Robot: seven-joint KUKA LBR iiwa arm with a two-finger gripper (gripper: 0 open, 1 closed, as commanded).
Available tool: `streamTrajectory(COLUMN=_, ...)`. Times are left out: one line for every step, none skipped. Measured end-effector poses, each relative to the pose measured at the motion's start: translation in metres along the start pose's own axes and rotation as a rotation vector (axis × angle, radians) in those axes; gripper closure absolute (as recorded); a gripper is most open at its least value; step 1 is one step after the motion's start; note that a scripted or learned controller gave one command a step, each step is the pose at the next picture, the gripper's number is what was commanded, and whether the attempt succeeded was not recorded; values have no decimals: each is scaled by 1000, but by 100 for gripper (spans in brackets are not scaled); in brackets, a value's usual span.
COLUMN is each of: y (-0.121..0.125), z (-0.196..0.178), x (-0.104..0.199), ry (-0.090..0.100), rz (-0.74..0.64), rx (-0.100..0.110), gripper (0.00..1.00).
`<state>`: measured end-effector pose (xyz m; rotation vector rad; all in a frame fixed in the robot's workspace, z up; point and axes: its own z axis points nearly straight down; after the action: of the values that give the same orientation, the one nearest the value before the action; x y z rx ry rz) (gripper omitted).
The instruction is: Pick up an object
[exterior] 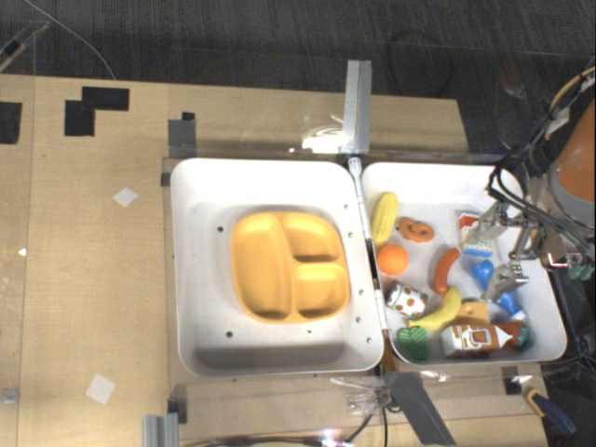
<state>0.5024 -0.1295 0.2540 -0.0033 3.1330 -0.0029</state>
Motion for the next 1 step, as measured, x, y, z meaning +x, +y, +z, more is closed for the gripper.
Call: streamTrajectory(y=-18, z=86, x=6, ry=6, rz=161, rx=-1, gripper=0)
